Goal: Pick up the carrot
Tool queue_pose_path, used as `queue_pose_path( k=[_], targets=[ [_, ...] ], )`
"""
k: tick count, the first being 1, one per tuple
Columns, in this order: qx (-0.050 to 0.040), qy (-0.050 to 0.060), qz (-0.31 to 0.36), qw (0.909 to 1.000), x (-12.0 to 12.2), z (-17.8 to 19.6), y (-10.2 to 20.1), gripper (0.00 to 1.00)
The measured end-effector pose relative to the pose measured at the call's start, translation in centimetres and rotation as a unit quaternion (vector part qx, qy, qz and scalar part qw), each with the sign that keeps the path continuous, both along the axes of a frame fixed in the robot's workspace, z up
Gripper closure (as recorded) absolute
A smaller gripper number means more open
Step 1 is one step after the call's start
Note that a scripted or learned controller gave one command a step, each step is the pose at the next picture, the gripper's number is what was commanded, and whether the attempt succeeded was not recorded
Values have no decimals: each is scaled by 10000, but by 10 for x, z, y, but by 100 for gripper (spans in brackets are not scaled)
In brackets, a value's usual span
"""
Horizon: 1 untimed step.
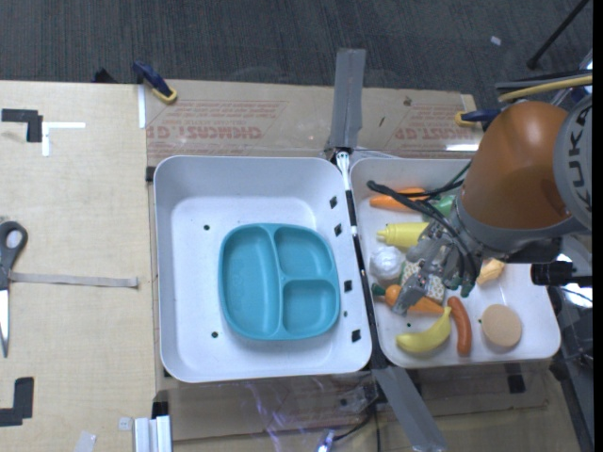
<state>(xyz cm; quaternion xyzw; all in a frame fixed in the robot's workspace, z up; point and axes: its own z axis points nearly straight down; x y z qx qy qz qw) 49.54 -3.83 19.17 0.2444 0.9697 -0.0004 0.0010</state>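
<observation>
Orange and tapered, the carrot (396, 201) lies flat near the far wall of the right bin (537, 347), a slim piece with its narrow end toward the divider between the bins; part of its length is hidden by a dark cable and the arm's wrist. It sits up-frame of the gripper (415, 285), apart from it, with a yellow squeeze bottle (403, 234) lying between the two.

The gripper is low inside the right bin, pointing down-left from the orange band of the arm (513, 172). Its fingers are buried in clutter and I cannot tell whether they are apart or together, nor whether anything sits between them. A second orange piece (424, 303) lies right under the tip, touching it or nearly so; its shape is too hidden to name.

Just left of the gripper rests a white ball-like item (384, 264). Below it curves a banana (426, 335), and beside that, to the right, a red sausage-shaped toy (460, 326) stands lengthwise. Further right of the gripper is a round tan disc (501, 328).

Well to the gripper's left, across the divider, the left bin (179, 281) holds a teal three-compartment plate (280, 281).
</observation>
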Motion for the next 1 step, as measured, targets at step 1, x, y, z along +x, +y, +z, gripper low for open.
queue_pose_path(
  k=[1],
  targets=[
    [2, 1, -1060, 9944, -2, -78, -64, 0]
  ],
)
